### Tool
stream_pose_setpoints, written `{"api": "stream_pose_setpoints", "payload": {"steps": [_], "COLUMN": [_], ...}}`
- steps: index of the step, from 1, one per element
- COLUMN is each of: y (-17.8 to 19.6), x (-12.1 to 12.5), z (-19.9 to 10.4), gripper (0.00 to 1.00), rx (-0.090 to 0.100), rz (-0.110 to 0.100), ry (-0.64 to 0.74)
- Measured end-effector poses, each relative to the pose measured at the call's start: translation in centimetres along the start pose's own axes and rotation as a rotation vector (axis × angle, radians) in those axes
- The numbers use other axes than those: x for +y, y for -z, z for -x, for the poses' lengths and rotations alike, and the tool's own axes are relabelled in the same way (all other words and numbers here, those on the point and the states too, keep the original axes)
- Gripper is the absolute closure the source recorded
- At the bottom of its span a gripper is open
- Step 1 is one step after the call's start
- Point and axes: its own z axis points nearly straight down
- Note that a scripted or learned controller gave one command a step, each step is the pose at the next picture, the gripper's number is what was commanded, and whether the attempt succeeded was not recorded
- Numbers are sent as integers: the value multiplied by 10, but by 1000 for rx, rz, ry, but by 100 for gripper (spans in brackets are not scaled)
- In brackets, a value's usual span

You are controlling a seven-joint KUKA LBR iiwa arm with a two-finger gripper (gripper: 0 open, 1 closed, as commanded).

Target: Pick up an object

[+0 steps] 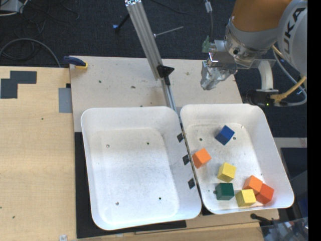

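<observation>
Hovering w/ gripper (210,81) above right bin (271,134), finger state can't tell, pre-approach; needing descent onto blue cube (225,134).

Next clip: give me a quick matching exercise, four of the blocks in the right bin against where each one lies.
Blocks:
1. blue block
2. green block
3. red block
4. lone orange block

Places:
A. near the bin's left wall, by the divider
B. farthest back, nearest the tool
C. front right corner, touching an orange block
D. front, just below a yellow block

Pairs: 1-B, 2-D, 3-C, 4-A
</observation>
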Motion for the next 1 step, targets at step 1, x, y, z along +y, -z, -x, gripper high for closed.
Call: {"api": "stream_pose_setpoints", "payload": {"steps": [1], "y": [-99], "x": [9], "z": [-76], "gripper": [100], "rx": [-2], "rz": [-4], "ry": [-3]}}
